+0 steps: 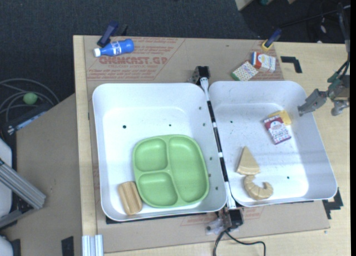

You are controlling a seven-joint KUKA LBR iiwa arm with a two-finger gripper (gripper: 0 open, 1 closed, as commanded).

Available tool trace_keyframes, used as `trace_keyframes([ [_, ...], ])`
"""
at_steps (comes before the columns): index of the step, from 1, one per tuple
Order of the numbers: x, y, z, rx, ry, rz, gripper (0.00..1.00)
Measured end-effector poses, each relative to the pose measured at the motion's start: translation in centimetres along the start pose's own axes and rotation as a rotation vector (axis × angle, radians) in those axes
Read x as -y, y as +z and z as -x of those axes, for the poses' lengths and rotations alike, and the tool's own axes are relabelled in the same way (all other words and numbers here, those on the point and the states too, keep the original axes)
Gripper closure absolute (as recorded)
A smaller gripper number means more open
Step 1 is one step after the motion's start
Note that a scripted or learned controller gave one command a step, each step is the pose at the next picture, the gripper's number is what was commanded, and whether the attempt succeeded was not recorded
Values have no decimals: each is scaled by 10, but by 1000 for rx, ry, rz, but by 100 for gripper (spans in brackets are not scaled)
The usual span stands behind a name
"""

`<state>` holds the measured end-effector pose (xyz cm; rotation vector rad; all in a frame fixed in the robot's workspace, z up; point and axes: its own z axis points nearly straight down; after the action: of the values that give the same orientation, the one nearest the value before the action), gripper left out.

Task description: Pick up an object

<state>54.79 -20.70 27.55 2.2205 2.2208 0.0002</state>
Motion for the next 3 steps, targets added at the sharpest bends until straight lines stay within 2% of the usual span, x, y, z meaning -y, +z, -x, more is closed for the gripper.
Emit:
trace_keyframes([
  [1, -47, 103, -9, -2, 0, -3, 0],
  [2, -74, 160, -17, -2, -1, -3, 0],
  [3, -67, 186, -17, 0, -2, 8, 0],
])
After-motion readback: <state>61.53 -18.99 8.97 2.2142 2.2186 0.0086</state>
